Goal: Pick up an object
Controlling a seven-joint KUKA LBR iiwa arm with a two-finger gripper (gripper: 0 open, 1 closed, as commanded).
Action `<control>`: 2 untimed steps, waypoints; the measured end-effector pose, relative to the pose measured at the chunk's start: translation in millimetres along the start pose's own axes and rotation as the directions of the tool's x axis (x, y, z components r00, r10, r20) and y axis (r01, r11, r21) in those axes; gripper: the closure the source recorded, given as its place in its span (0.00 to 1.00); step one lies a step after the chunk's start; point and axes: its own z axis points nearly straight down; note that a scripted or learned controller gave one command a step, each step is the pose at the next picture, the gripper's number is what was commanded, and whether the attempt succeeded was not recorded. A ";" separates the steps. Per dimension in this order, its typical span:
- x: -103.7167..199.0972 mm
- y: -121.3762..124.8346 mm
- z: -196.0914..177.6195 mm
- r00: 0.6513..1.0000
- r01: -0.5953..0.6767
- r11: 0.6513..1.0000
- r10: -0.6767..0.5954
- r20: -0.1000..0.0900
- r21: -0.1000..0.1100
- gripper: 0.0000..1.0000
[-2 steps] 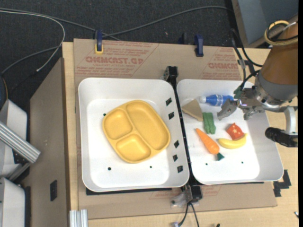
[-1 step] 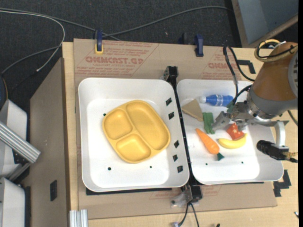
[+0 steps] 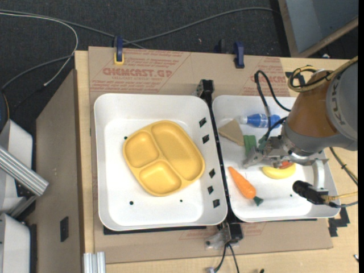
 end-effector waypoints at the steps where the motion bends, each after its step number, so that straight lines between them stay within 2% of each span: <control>1: -0.4 1.9 -14.5 1.000 -0.001 1.000 0.001 0.002 -0.008 1.00; 2: -1.9 -3.0 -59.5 1.000 0.000 1.000 0.000 0.004 -0.012 1.00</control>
